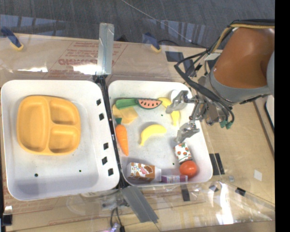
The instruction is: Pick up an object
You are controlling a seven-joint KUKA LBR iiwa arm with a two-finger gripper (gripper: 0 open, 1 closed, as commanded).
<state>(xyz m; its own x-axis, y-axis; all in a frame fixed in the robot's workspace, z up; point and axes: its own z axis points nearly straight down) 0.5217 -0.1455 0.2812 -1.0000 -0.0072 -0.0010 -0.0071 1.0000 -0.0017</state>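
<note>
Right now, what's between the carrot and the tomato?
In the camera view, the banana and the strawberry carton lie between the carrot and the tomato.

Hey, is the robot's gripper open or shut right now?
Open. The gripper hovers over the right bin with its two fingers spread apart, one near the yellow piece and nothing between them.

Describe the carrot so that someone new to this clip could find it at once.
Take the right-hand white bin and follow its left wall. The carrot lies along that wall, green top up, below the yellow block. It is the one long orange piece tapering to a point.
</note>
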